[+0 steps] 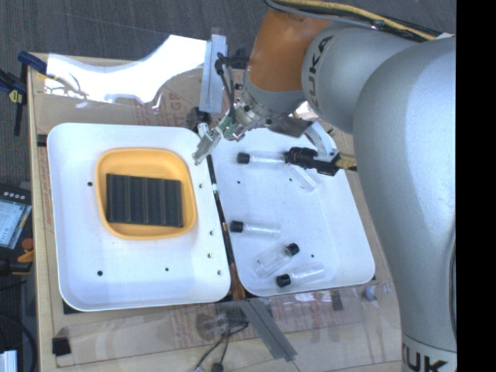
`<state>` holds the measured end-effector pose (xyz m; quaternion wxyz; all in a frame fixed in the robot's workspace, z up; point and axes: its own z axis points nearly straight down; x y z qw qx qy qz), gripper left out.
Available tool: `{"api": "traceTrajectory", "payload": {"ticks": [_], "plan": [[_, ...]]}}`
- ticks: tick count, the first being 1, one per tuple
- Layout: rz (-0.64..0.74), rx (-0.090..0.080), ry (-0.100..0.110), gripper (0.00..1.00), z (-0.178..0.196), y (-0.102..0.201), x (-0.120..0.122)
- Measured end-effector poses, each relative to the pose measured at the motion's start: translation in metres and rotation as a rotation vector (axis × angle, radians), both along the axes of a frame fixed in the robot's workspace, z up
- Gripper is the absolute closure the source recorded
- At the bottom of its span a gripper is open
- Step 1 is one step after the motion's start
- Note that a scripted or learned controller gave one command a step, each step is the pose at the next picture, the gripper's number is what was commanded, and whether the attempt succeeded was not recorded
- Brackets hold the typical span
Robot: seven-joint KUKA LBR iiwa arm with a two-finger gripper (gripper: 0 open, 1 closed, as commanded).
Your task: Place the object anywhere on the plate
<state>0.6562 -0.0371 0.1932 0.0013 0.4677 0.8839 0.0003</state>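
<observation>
A yellow plate (144,160) with rounded corners lies in the left bin (70,262), and a dark ridged rectangle (147,200) covers its middle. Several clear vials with black caps lie loose in the right bin (341,231): one at the back (263,159), one in the middle (256,227), and two near the front (273,260) (304,274). My gripper (203,147) hangs over the back end of the seam between the two bins, just past the plate's far right corner. I see nothing held at its tip.
The big grey arm covers the right side and the back right of the right bin. A white sheet (155,64) and a grey upright piece (212,72) lie behind the bins. The raised rims of both bins meet under the gripper.
</observation>
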Motion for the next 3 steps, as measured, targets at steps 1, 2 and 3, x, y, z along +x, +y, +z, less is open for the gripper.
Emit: {"api": "traceTrajectory", "payload": {"ticks": [1,2,3], "plan": [[0.265,0.000,0.006,0.00,-0.001,-0.036,-0.033],[0.590,0.001,0.007,0.00,-0.002,-0.043,-0.052],[0.874,0.002,0.007,0.00,0.008,-0.003,-0.065]]}}
